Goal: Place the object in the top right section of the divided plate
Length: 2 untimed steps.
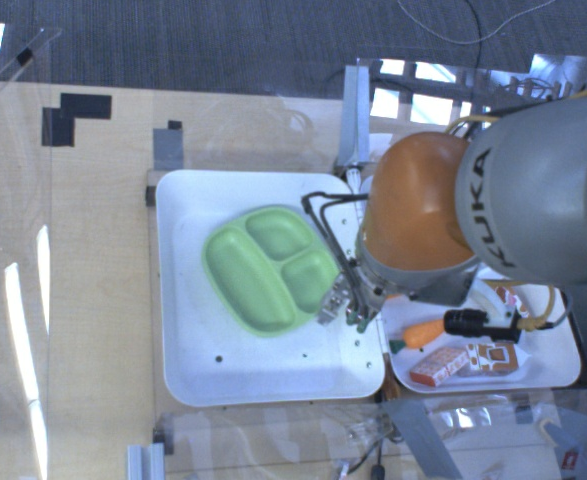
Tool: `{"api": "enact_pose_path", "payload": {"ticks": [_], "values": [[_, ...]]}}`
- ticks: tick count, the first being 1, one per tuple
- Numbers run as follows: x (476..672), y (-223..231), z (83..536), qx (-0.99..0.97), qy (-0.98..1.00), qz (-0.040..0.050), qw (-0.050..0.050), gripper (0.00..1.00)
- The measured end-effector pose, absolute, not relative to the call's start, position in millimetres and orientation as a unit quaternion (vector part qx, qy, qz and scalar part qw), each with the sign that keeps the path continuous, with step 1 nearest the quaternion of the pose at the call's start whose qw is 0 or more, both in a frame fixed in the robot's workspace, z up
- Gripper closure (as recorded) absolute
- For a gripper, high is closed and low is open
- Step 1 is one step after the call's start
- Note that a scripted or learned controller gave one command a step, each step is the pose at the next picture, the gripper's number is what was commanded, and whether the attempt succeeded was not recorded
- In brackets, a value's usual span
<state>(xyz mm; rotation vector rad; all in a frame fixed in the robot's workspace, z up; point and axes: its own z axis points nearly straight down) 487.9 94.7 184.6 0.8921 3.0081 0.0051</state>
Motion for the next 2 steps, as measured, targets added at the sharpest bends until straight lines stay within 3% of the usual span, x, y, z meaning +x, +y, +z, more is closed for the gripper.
{"api": "enact_pose_path", "payload": {"ticks": [1, 2], "values": [[490.2, 94.8, 195.7, 0.285, 0.958, 0.0037, 0.005, 1.00], [487.7, 136.0, 221.0, 0.196, 0.981, 0.0018, 0.003, 1.00]]}}
